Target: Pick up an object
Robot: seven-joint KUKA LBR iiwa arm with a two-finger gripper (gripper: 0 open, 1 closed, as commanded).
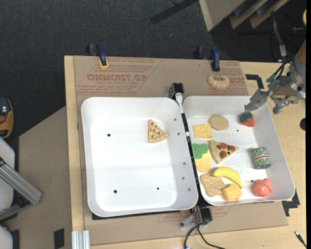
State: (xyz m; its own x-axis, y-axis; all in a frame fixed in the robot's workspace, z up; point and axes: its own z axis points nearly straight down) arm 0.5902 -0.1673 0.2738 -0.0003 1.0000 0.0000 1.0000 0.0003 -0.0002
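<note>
Two spread fingers, gripper (pixel 267 100) seemingly bare above strawberry (pixel 247 118).

Bench on a dark carpet

Dark grey carpet (pixel 73 24) spreads behind and left of the brown board (pixel 146 73); pale wooden furniture (pixel 233 12) stands behind it.

The tool (pixel 266 103) looks grey and metallic, with dark cables and perhaps green wiring above it.
</note>
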